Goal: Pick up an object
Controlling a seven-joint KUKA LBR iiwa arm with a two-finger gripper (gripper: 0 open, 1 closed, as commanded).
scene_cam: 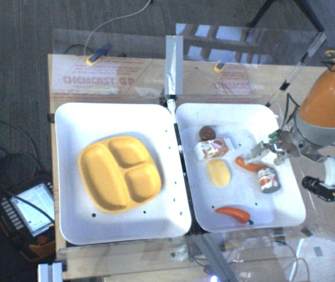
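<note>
Right now my grey two-finger pincer, its state unclear to me, hovers just above the orange-red chili-shaped toy, whose long axis runs left-right.

Camera view: single fixed camera, mounted above the desk, looking down at a slant. Far edge of the desk lies toward the top of the frame, near edge toward the bottom. Distance: moderate; both white bins fit whole, left bin and right bin side by side across the middle. Surround: dark carpet floor along the left and top. Arm enters from the right edge, partly cut off by the frame.
</note>
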